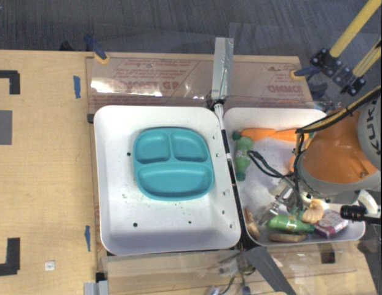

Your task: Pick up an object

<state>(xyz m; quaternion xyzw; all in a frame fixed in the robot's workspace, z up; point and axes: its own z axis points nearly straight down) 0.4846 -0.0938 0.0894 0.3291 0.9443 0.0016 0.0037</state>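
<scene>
Camera view: your gripper [288, 196] hangs low over the right bin [264, 117]; whether it is open or grasping, you cannot tell. Nearest lies a green tube-like object [288, 224], likely light, stiff and slippery; take it mid-body. The orange-banded arm [335, 152] hides the clutter beneath.

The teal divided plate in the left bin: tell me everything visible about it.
The teal plate looks like smooth plastic, a rounded rectangle with three compartments: two small ones along the far side and one wide one along the near side, parted by raised ridges. It lies flat, right side up, about mid-floor in the left bin, apart from the walls. Nothing sits in it or touches it.
</scene>
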